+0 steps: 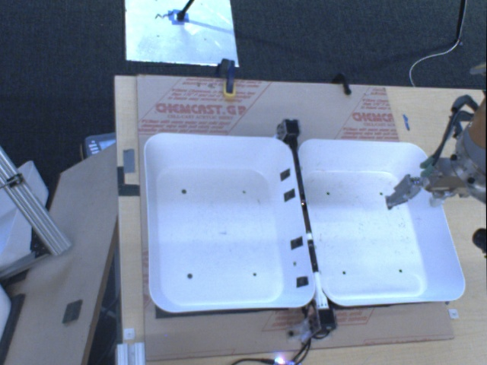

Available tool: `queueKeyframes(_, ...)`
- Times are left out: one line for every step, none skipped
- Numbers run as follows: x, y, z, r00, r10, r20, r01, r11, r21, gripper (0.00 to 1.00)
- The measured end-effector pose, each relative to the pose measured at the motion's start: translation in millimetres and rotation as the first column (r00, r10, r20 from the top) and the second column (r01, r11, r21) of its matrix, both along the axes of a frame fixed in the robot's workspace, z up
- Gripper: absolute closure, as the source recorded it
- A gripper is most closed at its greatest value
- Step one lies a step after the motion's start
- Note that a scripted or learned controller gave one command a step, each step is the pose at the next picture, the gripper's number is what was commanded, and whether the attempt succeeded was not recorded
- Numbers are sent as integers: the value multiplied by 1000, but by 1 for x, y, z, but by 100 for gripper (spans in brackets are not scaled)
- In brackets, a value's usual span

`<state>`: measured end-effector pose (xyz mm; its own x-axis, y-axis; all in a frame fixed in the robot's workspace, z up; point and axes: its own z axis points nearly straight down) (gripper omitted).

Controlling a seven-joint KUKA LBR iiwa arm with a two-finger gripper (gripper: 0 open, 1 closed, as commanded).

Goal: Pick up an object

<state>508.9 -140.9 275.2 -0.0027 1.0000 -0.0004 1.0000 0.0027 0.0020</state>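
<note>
My gripper (399,194) reaches in from the right edge and hangs over the right part of the right white bin (358,284). Its grey tip points left and down toward that bin's floor. Nothing shows held at the tip. The left white bin (163,226) lies beside it, and both floors show small dark dots and faint specks. The wrist and the arm are cut off by the right edge of the camera view.
Black clips (290,196) line the seam between the bins. A yellow clamp (228,90) and a black clamp (288,128) sit at the board's far edge. A shiny plate (179,21) lies beyond on the dark floor. An aluminium frame (30,211) stands at the left.
</note>
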Motion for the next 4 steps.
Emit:
queueKeyframes(1, 0, 11, 1000, 3, 4, -3, 1000, -1, 100)
queueKeyframes(-12, 52, 159, 1000, 6, 18, -6, 1000, -1, 100)
queueKeyframes(76, 53, 118, 1000, 4, -1, -4, 1000, 0, 100)
queueKeyframes(58, 136, -5, 1000, 9, -15, -9, 1000, 4, 100)
